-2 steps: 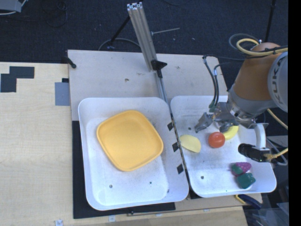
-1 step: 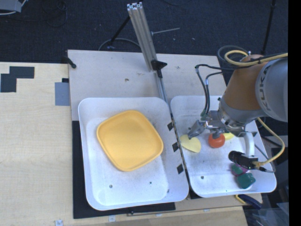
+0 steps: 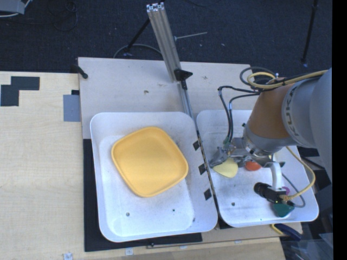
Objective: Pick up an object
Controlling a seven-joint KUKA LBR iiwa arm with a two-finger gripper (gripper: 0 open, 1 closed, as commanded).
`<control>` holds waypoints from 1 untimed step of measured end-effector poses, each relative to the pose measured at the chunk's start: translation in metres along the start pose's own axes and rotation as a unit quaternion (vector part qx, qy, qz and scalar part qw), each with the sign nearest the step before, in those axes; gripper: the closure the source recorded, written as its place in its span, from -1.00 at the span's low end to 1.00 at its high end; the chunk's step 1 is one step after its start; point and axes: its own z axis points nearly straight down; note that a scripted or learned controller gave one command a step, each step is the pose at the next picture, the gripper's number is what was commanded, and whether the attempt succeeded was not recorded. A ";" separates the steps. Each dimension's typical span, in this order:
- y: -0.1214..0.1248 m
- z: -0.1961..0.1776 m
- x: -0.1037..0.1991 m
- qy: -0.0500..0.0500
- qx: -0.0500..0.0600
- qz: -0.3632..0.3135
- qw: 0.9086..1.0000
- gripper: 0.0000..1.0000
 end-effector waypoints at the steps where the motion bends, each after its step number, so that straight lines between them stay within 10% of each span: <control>1: 0.002 -0.013 -0.001 0.000 -0.003 0.001 1.000 1.00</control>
